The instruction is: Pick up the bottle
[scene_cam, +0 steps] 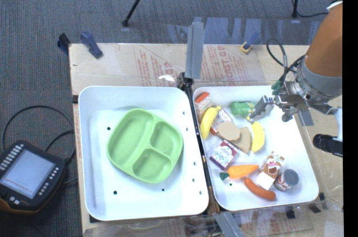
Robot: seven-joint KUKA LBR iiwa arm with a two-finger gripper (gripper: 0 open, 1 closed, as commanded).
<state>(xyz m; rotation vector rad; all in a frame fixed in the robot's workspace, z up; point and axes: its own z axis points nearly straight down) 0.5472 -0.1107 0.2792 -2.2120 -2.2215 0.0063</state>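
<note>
**Gripper just beside the green bottle in the right bin**

The green bottle [242, 108] lies on its side near the back wall of the right bin [305, 143], resting on the white floor. Every place below is given relative to this bottle.

The gripper [278, 103] hangs just to the right of the bottle, low over the bin, with a grey part slanting down toward the bottle's right end. Whether it touches the bottle is unclear, and I cannot tell whether the gripper is open or closed. Nothing is seen gripped in it. Further right, the grey wrist and the orange band of the arm [327, 51] rise up and away, and a black cable loops above the gripper.

Just in front of the bottle lie 2 slices of bread [235, 135] and a yellow banana piece [258, 137]. To its left are a second banana [207, 122] and a red-and-white packet [202, 100]. Further forward are a purple box [222, 155], a carrot [242, 171], a sausage [259, 189], a small carton [273, 164] and a can [287, 179].

Well to the left of the bottle, the left bin [92, 118] holds a green divided plate [145, 145] with 3 compartments. Far left of it, a handheld control pad [28, 174] sits on the floor.
</note>
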